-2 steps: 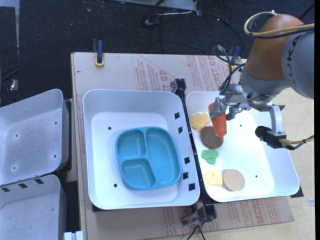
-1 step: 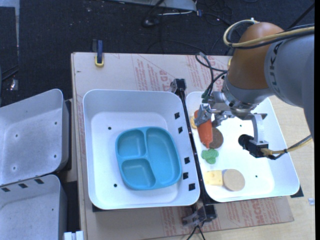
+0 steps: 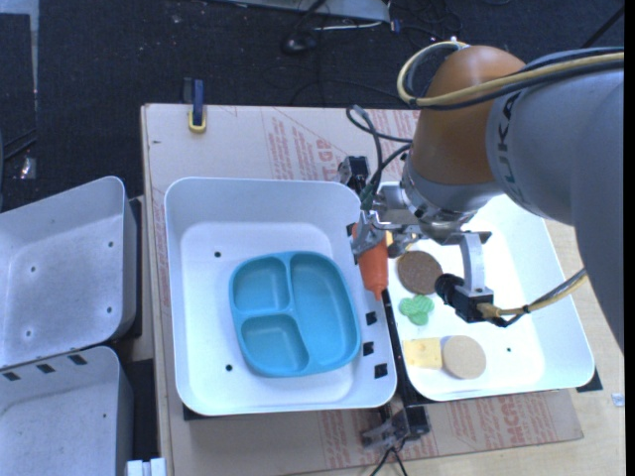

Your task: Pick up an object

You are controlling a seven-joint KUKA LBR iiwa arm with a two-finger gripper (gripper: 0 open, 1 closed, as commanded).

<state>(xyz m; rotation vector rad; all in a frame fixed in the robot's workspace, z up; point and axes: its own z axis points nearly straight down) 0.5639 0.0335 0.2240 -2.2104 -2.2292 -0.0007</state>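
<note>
The left bin (image 3: 189,266) holds a blue divided tray (image 3: 294,312). In the right bin (image 3: 556,345), an orange carrot (image 3: 373,266), brown disc (image 3: 420,272), green piece (image 3: 417,310), yellow block (image 3: 424,354) and tan disc (image 3: 463,357) lie below the claw (image 3: 397,228); I cannot tell its state.

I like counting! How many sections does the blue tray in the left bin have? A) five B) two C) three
C: the blue tray in the left bin shows three hollows, one at its upper left, one at its lower left and a long one down its right side.
</note>
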